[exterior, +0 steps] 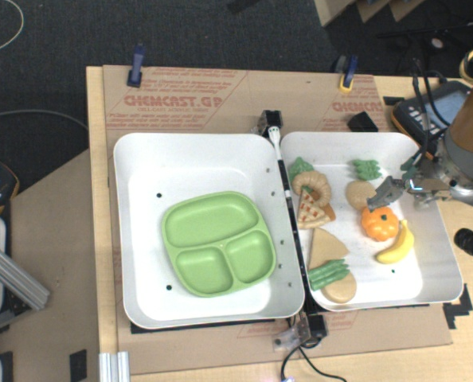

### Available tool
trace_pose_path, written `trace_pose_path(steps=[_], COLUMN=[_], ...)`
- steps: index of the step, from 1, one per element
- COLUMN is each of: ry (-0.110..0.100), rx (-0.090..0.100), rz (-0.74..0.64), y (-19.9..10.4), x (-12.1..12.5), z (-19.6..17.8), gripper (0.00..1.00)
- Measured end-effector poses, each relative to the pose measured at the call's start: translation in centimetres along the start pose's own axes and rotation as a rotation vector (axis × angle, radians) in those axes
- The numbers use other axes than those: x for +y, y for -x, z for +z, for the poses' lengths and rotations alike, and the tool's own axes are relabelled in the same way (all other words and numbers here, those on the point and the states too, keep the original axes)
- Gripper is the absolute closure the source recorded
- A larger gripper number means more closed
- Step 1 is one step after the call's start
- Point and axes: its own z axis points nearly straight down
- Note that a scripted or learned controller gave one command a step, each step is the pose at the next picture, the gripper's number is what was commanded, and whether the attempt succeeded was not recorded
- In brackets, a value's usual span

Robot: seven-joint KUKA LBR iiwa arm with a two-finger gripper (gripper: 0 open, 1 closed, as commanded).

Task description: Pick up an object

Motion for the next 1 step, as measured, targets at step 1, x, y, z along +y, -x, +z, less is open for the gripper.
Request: trace_pose_path(steps=[1], ry=[0.003], rx=[-0.001], rz=[-0.001], y=[0.00], x=[0.07], z=[-1.06], gripper=[1.00])
